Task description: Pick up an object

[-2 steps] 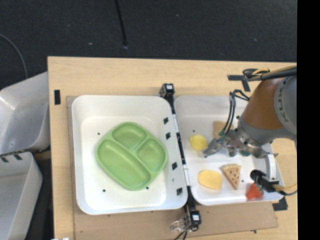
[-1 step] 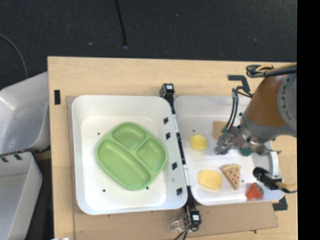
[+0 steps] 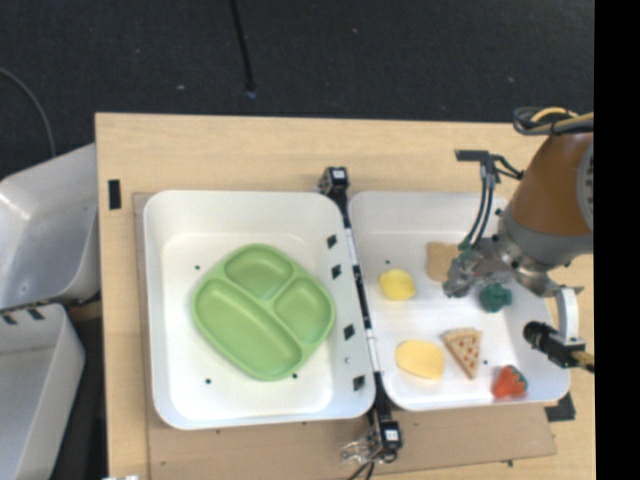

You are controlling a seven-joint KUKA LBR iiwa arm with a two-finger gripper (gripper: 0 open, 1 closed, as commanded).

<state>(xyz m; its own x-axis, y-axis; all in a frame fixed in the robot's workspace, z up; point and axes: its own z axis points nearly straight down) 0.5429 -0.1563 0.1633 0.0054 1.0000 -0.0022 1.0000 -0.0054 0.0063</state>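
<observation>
The right bin holds several small items: a round yellow piece, a larger yellow piece, a pizza-slice toy, a red strawberry-like item, a tan block and a dark green object. My gripper hangs low over the bin's right half, between the tan block and the green object. Its body hides the fingertips.
The left bin holds a green divided plate. A black clip strip runs along the seam between the bins. The arm's orange band looms over the bin's right edge. White equipment stands left of the bench.
</observation>
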